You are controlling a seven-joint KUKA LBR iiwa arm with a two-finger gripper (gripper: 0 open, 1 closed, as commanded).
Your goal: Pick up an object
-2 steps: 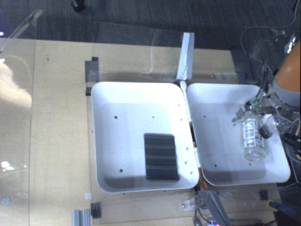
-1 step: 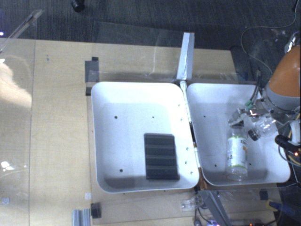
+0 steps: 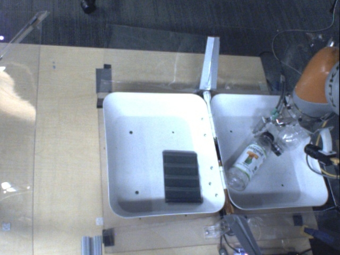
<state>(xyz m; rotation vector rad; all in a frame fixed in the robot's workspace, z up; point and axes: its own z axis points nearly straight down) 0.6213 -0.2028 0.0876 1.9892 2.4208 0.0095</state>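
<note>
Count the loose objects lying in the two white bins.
2: a black ridged block in the left bin, a clear bottle in the right bin. The arm may hide more.

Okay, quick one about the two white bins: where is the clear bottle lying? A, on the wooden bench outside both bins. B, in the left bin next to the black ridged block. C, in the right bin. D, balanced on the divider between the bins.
C: the clear bottle lies on its side on the floor of the right bin, while the black ridged block sits in the left bin.
</note>
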